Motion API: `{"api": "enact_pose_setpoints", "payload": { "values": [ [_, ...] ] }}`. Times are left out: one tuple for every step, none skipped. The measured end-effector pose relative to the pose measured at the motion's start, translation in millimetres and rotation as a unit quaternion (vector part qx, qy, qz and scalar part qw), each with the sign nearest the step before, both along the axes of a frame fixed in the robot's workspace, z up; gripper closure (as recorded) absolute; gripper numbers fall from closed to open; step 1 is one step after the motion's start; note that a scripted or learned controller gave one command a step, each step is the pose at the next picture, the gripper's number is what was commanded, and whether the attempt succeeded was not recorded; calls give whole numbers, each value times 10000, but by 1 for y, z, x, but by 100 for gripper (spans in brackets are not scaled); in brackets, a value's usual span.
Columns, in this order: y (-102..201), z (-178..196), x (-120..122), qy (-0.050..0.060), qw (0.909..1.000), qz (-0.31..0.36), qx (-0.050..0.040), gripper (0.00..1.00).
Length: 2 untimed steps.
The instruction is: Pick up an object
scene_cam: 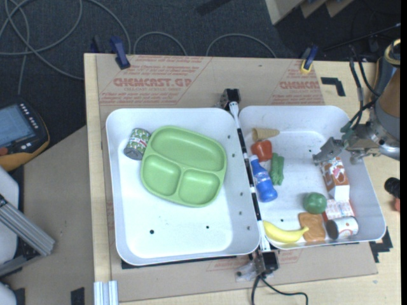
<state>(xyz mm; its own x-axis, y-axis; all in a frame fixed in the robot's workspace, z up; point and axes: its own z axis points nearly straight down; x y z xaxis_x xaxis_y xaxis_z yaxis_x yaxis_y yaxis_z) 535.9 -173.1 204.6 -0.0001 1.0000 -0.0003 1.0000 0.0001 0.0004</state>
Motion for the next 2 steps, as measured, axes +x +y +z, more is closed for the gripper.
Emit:
{"api": "enact_pose_setpoints", "payload": {
  "values": [
    [-5,-117,-52,-37,10000,2,-9,0],
    [24,-116,-53,-72,10000,-9,-48,0]
  ]
}}
